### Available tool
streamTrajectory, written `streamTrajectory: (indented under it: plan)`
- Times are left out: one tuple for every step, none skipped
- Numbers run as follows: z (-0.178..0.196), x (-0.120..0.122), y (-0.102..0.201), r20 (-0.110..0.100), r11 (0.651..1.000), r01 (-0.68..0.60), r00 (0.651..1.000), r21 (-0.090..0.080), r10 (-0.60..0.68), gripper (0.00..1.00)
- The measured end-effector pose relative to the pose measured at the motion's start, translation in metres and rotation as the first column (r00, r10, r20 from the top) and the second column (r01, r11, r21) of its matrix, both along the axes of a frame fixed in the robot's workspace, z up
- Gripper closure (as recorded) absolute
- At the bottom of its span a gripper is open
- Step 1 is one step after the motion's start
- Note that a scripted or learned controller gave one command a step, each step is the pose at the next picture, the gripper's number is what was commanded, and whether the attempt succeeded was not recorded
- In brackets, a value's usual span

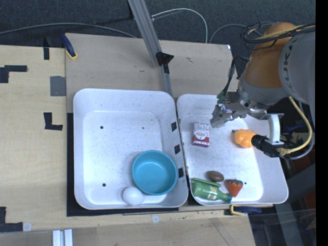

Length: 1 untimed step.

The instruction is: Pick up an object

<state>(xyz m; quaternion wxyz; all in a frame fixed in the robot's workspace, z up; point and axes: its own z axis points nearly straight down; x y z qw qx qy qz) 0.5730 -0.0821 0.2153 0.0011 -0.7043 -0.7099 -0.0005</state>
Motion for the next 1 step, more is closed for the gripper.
streamTrajectory:
  plan:
    - [0.0088,0.0074,0.0602,0.000,1.000,0.000,1.000,0.000,0.000,1.00]
